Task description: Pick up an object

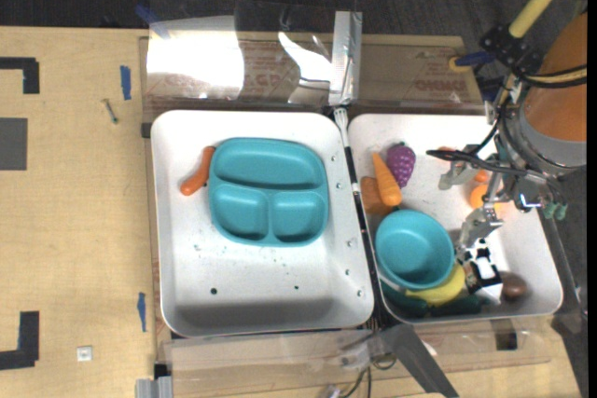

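My gripper [478, 242] hangs low over the right bin [546, 242], right of a teal bowl [413, 247]. Just below it lies a small black and white object [484, 267]. A small orange object [479, 191] shows partly behind the wrist's cables. An orange carrot [385, 179] and a purple bunch of grapes [402, 163] lie at the bin's far left. A yellow object [440, 291] sticks out from under the bowl's near side, and a brown lump [512, 290] rests in the near right corner.
The left bin [177, 266] bears a teal divided plate [269, 189] with an orange sausage-shaped toy [197, 172] at its left side. The arm's orange band [560, 93] and cables hang over the right bin's far right corner. A clear plastic sheet [252, 61] lies behind the bins.
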Tool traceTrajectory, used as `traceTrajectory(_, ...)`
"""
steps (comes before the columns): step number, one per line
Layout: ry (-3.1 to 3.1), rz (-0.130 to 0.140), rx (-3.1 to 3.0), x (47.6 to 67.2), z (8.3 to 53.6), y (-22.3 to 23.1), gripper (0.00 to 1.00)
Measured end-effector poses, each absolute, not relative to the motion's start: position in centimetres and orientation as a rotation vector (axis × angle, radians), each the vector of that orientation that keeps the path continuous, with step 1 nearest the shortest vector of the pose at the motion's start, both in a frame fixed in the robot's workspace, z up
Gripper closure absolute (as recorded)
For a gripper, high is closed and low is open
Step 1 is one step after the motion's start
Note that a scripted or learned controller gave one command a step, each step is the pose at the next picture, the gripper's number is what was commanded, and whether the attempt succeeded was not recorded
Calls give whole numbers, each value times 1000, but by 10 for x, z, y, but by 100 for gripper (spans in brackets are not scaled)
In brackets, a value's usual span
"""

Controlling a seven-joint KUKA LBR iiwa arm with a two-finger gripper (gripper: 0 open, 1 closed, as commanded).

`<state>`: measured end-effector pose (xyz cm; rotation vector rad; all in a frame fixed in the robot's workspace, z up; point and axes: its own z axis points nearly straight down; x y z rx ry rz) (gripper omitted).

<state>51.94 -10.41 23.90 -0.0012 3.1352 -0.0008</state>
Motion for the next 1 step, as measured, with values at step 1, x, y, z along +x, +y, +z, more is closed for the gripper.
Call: traceTrajectory(1, 3133, 0, 217, 556, 170, -156, 0)
